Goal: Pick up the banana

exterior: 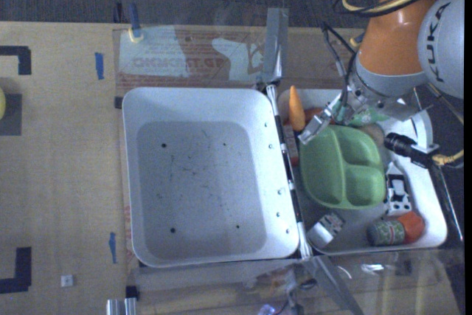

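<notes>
Hovering gripper (322, 122) over right bin (436, 236), at green plate (346, 166) edge; not resolving open or closed state. Not discerning banana; presumably lying hidden beneath arm (398, 26) or plate. Expecting light, soft, easily bruised fruit; advising gentle pinching across mid-curve.

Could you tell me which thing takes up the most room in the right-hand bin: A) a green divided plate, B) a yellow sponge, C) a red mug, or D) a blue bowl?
A: a green divided plate with several compartments lies in the middle of the right bin, larger than the items around it.
</notes>
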Robot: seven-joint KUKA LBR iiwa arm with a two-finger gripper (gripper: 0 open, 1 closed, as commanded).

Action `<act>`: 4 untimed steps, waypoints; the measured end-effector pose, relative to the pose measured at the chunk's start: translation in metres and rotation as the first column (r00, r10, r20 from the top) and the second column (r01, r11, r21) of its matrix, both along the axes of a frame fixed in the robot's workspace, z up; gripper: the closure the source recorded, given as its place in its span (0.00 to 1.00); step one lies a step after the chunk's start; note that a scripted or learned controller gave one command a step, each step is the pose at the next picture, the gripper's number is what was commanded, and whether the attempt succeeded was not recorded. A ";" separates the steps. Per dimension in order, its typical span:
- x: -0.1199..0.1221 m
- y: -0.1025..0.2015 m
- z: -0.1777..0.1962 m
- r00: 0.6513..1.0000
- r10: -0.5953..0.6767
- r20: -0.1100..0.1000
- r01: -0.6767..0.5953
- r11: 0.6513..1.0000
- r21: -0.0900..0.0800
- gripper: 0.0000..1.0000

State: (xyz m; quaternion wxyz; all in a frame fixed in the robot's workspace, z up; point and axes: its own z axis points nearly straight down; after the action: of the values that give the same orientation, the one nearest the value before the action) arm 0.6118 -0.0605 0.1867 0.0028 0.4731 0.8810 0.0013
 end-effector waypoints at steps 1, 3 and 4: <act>-0.043 -0.045 -0.069 0.994 0.113 -0.003 -0.113 0.994 -0.001 0.00; -0.040 -0.051 -0.056 0.994 0.108 0.010 -0.108 0.994 -0.016 0.00; -0.083 -0.045 -0.094 0.989 0.145 0.015 -0.145 0.989 -0.009 0.00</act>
State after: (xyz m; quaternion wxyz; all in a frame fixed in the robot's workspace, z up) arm 0.5292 -0.1055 0.0924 0.0115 0.4076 0.9131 0.0015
